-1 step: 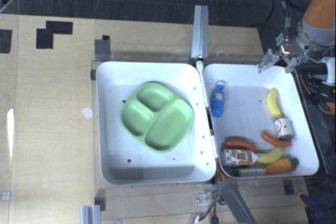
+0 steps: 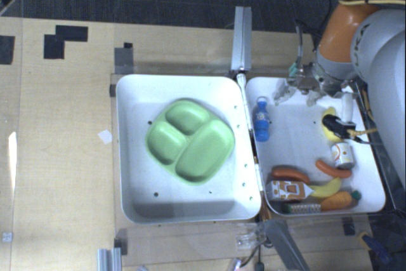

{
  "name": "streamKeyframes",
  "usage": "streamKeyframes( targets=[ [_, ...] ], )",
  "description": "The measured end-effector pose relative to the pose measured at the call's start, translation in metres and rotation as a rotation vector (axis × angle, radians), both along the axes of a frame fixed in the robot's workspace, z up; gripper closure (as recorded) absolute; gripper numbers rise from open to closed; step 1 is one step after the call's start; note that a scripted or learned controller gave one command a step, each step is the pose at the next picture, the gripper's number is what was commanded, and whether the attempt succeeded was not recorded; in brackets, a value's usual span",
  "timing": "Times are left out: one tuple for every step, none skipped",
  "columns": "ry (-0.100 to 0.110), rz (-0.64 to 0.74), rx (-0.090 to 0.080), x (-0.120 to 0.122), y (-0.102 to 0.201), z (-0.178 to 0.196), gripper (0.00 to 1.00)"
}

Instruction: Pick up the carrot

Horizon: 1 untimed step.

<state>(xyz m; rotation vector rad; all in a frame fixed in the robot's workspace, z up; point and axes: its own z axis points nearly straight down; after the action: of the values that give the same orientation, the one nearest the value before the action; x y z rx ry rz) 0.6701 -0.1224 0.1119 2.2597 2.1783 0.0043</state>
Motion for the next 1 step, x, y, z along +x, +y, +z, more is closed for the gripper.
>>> streamKeyframes(
  targets=[
    [-0.006, 0.007, -0.002, 0.0023, 0.0013, 0.0127, 1.00]
  ],
)
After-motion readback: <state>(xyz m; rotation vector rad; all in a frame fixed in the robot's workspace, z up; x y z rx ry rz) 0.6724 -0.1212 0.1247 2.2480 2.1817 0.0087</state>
